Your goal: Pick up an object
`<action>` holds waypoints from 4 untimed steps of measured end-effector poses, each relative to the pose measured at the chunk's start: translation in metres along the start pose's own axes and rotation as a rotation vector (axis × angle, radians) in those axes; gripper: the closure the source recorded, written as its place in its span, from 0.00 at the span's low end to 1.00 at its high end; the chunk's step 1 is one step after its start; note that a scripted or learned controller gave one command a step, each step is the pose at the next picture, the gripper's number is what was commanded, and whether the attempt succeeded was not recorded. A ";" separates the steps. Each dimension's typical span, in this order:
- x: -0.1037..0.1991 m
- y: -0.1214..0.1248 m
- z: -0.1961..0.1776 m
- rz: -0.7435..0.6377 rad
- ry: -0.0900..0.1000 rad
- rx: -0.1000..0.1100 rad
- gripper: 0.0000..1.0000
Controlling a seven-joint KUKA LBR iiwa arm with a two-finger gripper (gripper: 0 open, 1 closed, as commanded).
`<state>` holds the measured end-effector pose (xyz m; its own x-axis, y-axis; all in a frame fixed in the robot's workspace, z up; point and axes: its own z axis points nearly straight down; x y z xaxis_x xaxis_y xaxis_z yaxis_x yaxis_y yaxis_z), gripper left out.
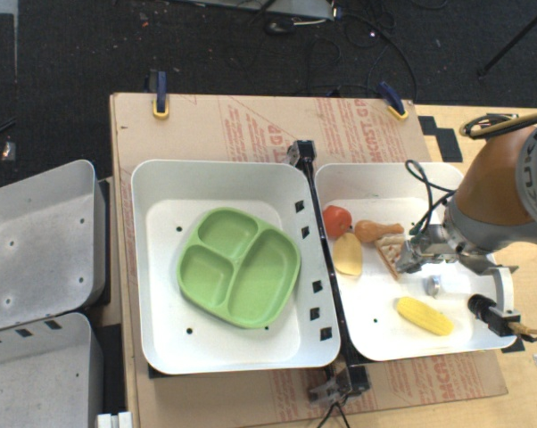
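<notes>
Both white bins [152,266] look like smooth, faintly glossy plastic. The green divided plate [240,267] is matt plastic. The table [242,125] top is rough brown cardboard, printed red. The yellow corn [424,316] looks like shiny plastic.

Under my bins, the cardboard sheet [251,127] bears red printed lettering, upside down and mirrored; I cannot read it.

Left bin [152,239] carries a green divided plate [240,266], sitting flat near its middle. Both bins rest on the table [242,127], a blue clamp [161,94] gripping its far edge. Cables [358,25] trail across the dark floor [63,52] beyond.
</notes>
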<state>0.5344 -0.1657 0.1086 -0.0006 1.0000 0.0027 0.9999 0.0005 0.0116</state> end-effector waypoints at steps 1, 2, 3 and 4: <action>-0.002 0.010 -0.047 -0.002 -0.005 0.006 1.00; 0.005 0.011 -0.108 -0.003 -0.005 0.005 1.00; 0.004 0.003 -0.159 -0.002 -0.005 0.006 1.00; 0.050 0.021 -0.145 -0.006 -0.001 0.012 1.00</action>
<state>0.5533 -0.1164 0.2536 -0.0065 1.0000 0.0012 1.0000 0.0065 -0.0001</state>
